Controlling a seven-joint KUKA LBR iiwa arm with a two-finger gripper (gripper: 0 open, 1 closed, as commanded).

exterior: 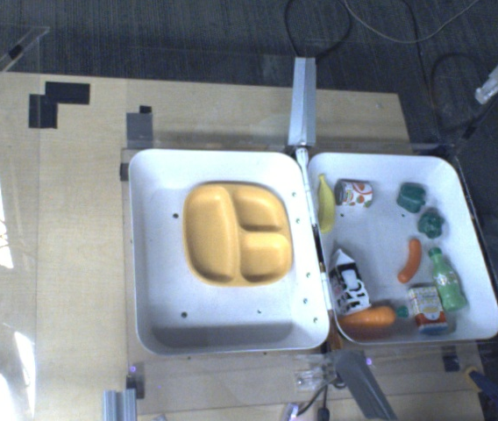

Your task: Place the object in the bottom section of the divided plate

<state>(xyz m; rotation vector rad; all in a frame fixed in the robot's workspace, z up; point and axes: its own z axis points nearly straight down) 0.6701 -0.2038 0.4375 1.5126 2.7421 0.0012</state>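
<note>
A yellow divided plate (236, 232) lies in the middle of the left white bin (157, 314). It has one long section on its left side and two smaller sections on its right, one above the other. All three sections hold nothing. The loose objects lie in the right white bin (477, 323): a yellow banana (326, 202) against the dividing wall, a small can (354, 193), a black-and-white carton (347, 283), an orange carrot (369, 317) and an orange sausage (409, 260).
The right bin also holds two dark green pieces (412, 196) (430, 224), a green bottle (446, 281) and a red-labelled pack (426, 305). A grey metal post (303, 103) stands behind the wall between the bins. Cables (380, 16) lie on the floor beyond.
</note>
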